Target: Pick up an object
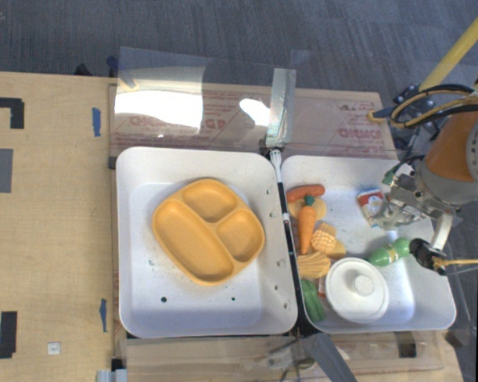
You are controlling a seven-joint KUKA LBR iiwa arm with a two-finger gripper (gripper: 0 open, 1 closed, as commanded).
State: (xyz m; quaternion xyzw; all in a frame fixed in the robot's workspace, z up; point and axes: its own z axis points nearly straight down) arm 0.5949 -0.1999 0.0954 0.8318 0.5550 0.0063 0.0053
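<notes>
Left bin [133,300]: held a smooth orange three-compartment plate [209,230] near centre; bare white floor ran along every wall.
Right bin [434,307]: crowded along its left wall with a carrot [307,226], a sausage [305,192], corn [325,239] and ridged yellow pieces.
White round lidded bowl [356,288]: sat at the front, glossy.
Green toy [389,253]: lay just beside the bowl, near the tool.
Tool [403,209]: hung over the right bin's far right side; opening could not be told.
Surface [42,218]: flat pale wood.
</notes>
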